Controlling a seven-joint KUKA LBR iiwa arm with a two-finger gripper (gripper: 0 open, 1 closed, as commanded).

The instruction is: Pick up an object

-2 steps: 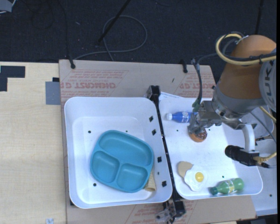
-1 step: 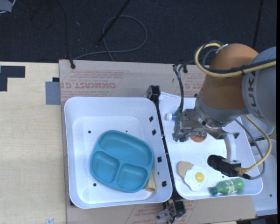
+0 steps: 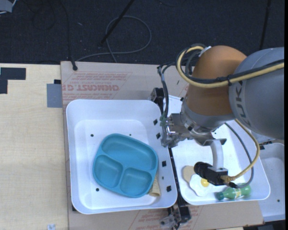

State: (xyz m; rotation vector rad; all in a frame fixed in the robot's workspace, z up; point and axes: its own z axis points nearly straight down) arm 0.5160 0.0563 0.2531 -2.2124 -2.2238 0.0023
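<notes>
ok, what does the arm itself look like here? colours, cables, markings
Bulky grey arm with rounded links and a domed orange band above the wrist. A yellow cable loops around the band and runs back along the grey link. Black lettering on that link is only partly readable. Bare metal fittings sit below the band.

a blue three-section plate [image 3: 125, 165] lay face up in the left bin [image 3: 86, 114]. a toy fried egg [image 3: 199, 185] and a green item [image 3: 234, 192] lay in the right bin [image 3: 185, 153].
</notes>
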